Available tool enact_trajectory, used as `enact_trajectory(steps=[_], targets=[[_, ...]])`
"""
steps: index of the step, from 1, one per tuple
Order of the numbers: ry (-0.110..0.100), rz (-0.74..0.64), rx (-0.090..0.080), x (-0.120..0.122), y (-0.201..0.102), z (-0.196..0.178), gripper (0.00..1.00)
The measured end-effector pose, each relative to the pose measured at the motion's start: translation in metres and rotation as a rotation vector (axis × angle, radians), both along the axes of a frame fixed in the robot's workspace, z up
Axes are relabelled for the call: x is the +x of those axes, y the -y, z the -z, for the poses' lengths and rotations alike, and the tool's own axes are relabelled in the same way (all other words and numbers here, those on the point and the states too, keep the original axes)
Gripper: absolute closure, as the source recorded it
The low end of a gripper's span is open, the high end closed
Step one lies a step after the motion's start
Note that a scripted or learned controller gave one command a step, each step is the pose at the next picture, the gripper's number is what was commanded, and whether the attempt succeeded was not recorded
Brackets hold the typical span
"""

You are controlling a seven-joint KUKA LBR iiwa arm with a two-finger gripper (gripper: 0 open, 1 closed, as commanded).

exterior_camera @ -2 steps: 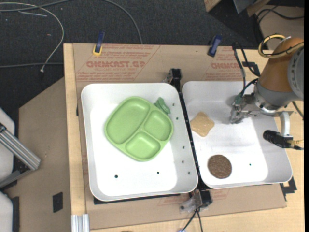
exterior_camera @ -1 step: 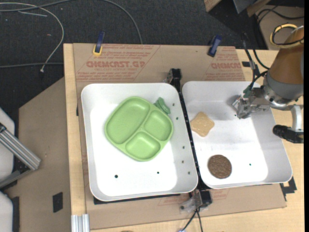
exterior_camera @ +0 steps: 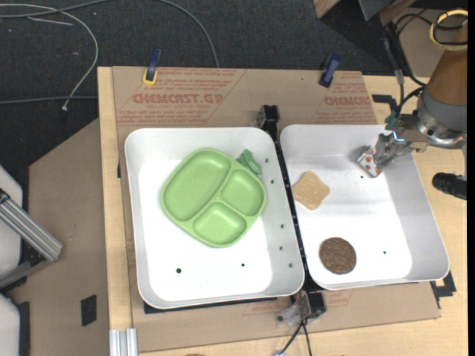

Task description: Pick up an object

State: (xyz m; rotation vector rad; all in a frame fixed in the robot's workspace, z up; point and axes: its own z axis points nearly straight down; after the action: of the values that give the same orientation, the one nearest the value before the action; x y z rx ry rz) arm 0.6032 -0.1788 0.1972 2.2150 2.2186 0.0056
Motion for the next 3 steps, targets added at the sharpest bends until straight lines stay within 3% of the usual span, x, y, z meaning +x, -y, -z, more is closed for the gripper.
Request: enact_trajectory(steps=[1, 3], targets=[[-0.002, 0.0, 0.001, 0.001, 0.0, -0.026, 1.0], [-0.009, -0.005, 0.006, -0.019, -0.111, -0.034, 1.0]])
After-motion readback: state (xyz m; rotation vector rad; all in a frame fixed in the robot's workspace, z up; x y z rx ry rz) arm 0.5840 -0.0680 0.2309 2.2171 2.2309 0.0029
